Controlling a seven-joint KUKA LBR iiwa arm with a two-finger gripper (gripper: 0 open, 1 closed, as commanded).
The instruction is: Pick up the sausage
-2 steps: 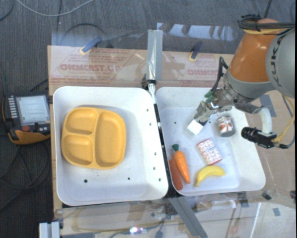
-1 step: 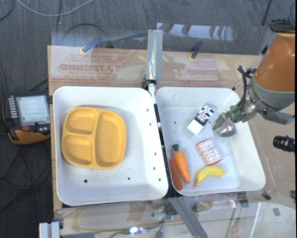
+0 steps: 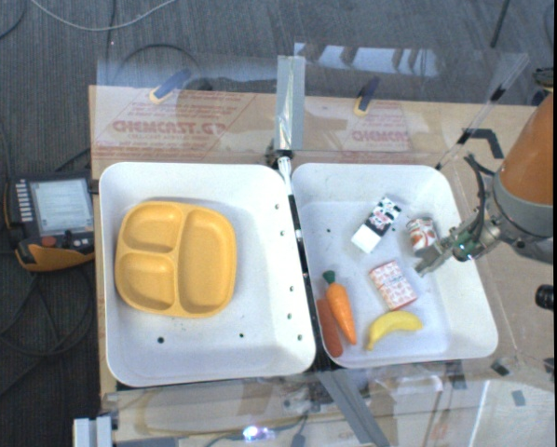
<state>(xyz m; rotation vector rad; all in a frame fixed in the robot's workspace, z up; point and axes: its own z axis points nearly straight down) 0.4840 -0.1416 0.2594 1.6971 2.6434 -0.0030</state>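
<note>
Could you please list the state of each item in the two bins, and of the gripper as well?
Sausage: lying against the right bin's left wall, beside the carrot.
Carrot: lying flat.
Banana: lying flat.
Milk carton: on its side.
Can: beside the gripper.
Patterned packet: flat.
Yellow tray: upright in the left bin.
Gripper: holding nothing visible.

Grey carpet floor (image 3: 55, 63) w/ loose cables (image 3: 74, 12). Cardboard sheet (image 3: 195, 128) on counter (image 3: 502, 128). Handheld screen device (image 3: 50, 217) at left, on floor.

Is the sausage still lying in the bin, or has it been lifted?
Lying in the bin. The sausage rests flat on the right bin's floor beside the carrot, apart from the gripper.
</note>
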